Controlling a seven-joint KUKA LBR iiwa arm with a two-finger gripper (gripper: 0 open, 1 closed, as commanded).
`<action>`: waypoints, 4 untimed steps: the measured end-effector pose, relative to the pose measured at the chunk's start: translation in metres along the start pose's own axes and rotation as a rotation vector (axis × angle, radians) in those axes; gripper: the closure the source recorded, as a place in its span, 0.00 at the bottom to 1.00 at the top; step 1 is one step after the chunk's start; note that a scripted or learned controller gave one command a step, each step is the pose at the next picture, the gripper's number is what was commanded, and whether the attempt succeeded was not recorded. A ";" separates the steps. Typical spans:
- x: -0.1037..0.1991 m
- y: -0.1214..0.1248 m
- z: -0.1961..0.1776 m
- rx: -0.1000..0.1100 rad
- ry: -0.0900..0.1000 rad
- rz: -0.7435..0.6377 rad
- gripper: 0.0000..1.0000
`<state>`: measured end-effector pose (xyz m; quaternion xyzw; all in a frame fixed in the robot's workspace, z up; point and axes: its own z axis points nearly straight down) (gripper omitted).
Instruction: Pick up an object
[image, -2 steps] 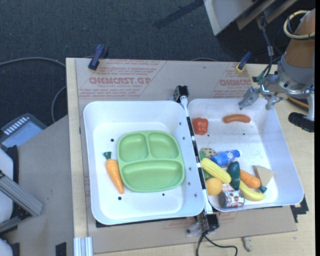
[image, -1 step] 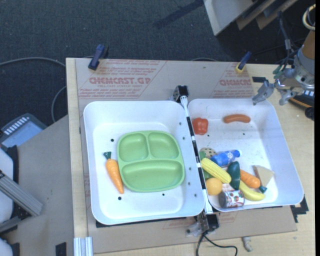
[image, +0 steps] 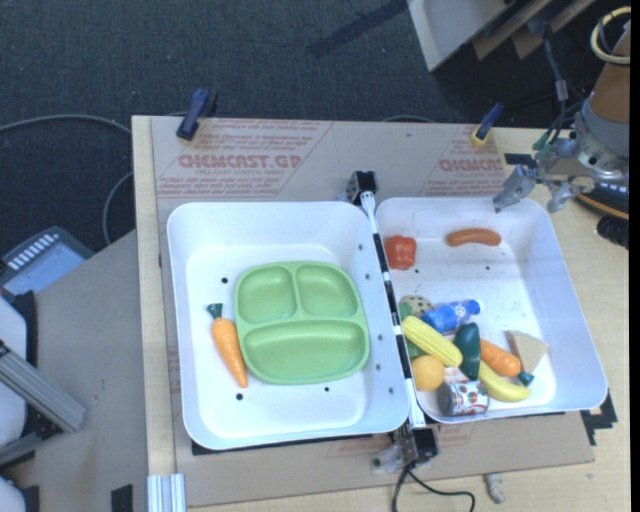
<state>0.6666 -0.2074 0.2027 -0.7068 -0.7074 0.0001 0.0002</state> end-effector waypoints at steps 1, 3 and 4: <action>-0.002 -0.006 0.030 0.001 0.000 0.001 0.00; 0.035 0.001 0.015 -0.004 -0.001 -0.001 0.00; 0.021 -0.037 0.005 0.000 -0.001 0.002 0.00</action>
